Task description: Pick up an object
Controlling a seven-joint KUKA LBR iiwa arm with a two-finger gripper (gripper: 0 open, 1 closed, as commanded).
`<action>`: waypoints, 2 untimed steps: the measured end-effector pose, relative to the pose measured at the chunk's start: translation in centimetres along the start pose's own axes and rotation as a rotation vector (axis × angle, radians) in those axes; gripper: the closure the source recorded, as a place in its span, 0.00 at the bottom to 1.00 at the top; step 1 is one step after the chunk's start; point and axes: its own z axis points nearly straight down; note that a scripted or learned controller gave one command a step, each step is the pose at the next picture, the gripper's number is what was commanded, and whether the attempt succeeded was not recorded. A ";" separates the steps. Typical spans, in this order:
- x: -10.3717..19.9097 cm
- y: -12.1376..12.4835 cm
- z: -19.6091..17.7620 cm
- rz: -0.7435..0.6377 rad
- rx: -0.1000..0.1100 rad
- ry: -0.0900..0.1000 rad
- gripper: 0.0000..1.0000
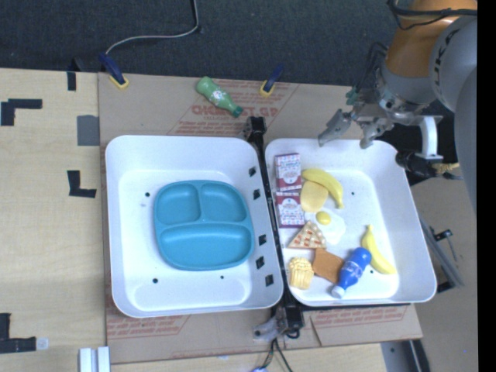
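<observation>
My gripper hangs above the far rim of the right bin, open, its two grey fingers spread with nothing between them. Below it in that bin lie two red-and-white cartons, a yellow banana, a fried egg, a pizza slice, a second banana, a blue bottle, a corn cob and a brown cracker. All rest on the bin floor, apart from the gripper.
The left bin holds a blue divided plate. A green bottle lies on the cardboard behind the bins. Two yellow-and-blue clamps sit at the cardboard's far edge. The arm's orange band is at upper right.
</observation>
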 end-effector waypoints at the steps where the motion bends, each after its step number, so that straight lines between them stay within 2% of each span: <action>1: 2.7 -0.6 11.8 0.000 0.000 -0.001 0.00; 2: 3.2 -3.0 13.6 0.001 -0.003 -0.002 0.00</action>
